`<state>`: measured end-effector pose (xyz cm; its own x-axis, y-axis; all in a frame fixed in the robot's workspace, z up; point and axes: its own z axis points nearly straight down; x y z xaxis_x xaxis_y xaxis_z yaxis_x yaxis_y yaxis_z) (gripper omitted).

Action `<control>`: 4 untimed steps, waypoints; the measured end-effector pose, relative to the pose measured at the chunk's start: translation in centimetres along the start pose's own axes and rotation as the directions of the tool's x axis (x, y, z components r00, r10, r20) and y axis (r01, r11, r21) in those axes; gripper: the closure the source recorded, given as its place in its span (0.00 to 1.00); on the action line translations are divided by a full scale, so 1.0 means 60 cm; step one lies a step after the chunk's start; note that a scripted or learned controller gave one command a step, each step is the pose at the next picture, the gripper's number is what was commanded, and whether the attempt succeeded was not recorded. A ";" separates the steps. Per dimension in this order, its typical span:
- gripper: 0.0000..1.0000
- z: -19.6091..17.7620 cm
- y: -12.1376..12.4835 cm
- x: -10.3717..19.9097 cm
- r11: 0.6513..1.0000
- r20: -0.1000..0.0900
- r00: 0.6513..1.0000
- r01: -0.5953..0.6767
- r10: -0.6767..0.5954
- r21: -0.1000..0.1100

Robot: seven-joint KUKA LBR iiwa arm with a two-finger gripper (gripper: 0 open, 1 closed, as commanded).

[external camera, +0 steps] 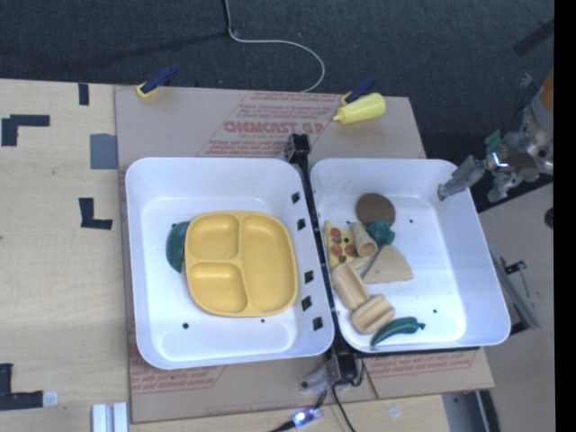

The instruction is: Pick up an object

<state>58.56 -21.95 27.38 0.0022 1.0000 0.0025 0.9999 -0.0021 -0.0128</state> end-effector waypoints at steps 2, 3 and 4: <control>0.00 0.061 0.006 0.004 1.000 0.002 1.000 0.004 -0.004 -0.007; 0.00 0.135 0.009 0.000 1.000 0.003 1.000 0.004 -0.004 -0.007; 0.00 0.237 -0.005 -0.001 1.000 0.002 1.000 0.004 -0.004 -0.005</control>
<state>58.07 -21.94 13.18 -0.0015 1.0000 0.0010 1.0000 0.0015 -0.0079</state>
